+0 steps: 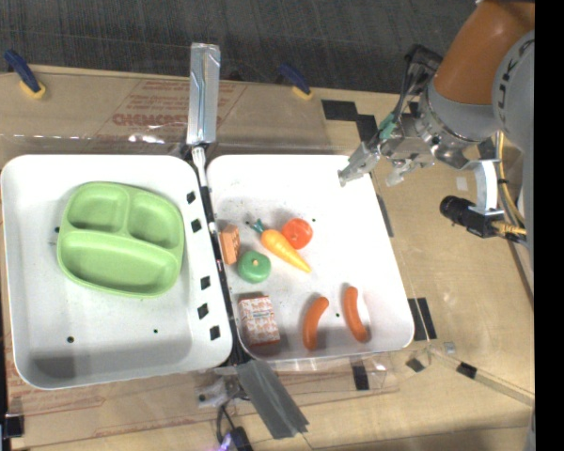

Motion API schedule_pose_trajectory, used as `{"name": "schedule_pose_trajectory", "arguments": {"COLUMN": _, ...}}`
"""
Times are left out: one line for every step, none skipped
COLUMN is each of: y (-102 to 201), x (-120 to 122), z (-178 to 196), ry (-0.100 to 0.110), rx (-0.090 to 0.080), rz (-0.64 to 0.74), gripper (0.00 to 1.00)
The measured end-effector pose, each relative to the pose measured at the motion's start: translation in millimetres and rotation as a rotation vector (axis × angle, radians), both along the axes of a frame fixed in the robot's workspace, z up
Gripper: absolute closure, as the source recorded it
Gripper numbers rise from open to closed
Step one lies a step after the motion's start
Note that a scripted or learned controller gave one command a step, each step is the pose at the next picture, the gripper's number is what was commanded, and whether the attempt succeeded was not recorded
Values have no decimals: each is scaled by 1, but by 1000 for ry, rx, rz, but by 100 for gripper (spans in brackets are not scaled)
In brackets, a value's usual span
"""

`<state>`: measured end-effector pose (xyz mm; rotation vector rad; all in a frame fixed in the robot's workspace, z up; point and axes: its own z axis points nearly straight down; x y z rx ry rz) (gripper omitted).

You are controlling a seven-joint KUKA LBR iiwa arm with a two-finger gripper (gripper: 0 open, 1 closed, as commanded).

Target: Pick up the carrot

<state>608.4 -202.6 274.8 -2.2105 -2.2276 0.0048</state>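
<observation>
The carrot (284,248) is lying in the right bin (357,214), near its middle, its orange body slanting down to the right and its green top pointing up to the left; a red tomato (299,232) is sitting just beside it on the upper right, touching or nearly touching it; a round green piece (255,267) is resting just below its green end; a small orange block (229,245) is standing by the bin's left wall; a brown packet (259,320) is lying near the front left corner; two sausages (314,321) (355,312) are lying side by side toward the front, apart from the carrot; the gripper (350,172) is hanging over the bin's far right corner, well apart from the carrot, with nothing between its fingers, and whether they are open or closed I cannot tell; the arm (479,64) is reaching in from the right; the left bin (19,252) is holding a green divided plate (122,238).
</observation>
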Motion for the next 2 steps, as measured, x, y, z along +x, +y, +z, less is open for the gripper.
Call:
{"name": "schedule_pose_trajectory", "arguments": {"y": 59, "x": -21, "z": -82, "ry": 1, "rx": 2, "rz": 213, "gripper": 0}}
{"name": "schedule_pose_trajectory", "arguments": {"y": 79, "x": -21, "z": -25, "ry": -4, "rx": 0, "rz": 306, "gripper": 0}}
